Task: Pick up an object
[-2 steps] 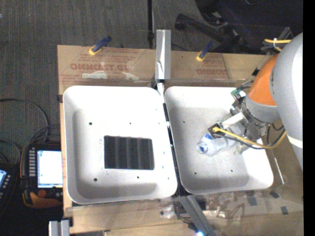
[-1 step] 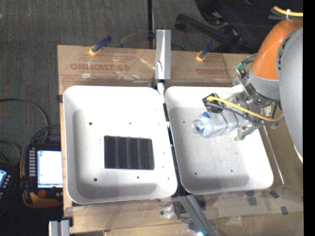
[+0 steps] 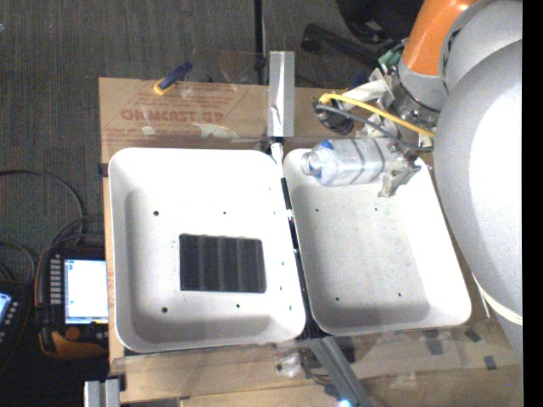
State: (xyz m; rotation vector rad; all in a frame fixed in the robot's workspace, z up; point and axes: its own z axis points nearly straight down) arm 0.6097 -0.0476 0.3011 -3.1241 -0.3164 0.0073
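- The clear plastic bottle (image 3: pixel 346 163) is lying on its side at the far edge of the right bin (image 3: pixel 382 303), its blue cap end pointing toward the divider between the bins and its base end running in under the gripper (image 3: pixel 397 170).
- The gripper is sitting at the bottle's base end, with one pale finger (image 3: pixel 392 179) showing just beside the plastic; whether the jaws are apart or clamped on the bottle I cannot tell, since the wrist and cables are covering that spot.
- To my eye the step in hand is the grasp-and-lift, and it is looking undecided: the bottle may be resting on the bin's rim as easily as hanging from the fingers.
- Doing it well is likely meaning a grip across the body rather than at the very end, because thin clear plastic is apt to be squashing and slipping out.
- A straight, slow rise would be keeping the cap end from catching the bin wall.
- The left bin (image 3: pixel 136 227) is holding a dark ribbed block (image 3: pixel 222 263), well apart from the arm.
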